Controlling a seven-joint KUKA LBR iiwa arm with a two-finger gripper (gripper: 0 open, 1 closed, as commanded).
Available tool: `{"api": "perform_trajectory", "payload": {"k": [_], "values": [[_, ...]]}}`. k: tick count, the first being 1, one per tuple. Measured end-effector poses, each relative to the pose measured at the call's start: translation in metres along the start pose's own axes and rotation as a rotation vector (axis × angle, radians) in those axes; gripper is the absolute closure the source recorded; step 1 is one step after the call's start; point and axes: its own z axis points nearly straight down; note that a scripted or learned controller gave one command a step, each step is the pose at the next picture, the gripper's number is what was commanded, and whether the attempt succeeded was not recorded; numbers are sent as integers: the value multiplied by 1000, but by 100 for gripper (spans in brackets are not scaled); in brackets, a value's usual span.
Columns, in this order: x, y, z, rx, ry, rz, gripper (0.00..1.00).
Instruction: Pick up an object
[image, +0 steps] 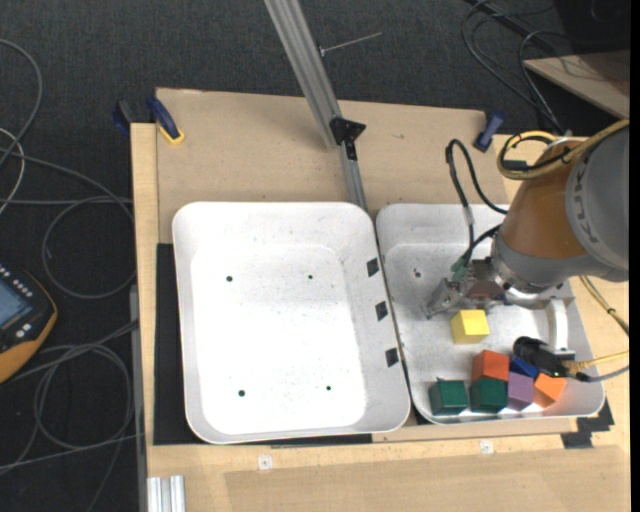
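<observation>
**Jaws beside the yellow block, nothing gripped**

The gripper (447, 297) hangs in the right bin (420, 250), right of frame centre, its jaws spread and holding nothing. The yellow block (470, 325) lies just below and right of them on the bin floor, apart from the cluster of green, orange and purple blocks (492, 385) along the lower right rim.

The likely failure, as I judge it: the jaws sit off to the block's upper left, so closing here would catch air or nudge the block toward the cluster.

The block looks near cubic, with no clear long axis; its edges sit slightly turned against the bin's walls.
</observation>
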Motion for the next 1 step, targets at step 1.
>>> {"api": "perform_trajectory", "payload": {"k": [1], "values": [[0, 2, -13, -6, 0, 0, 100]]}}
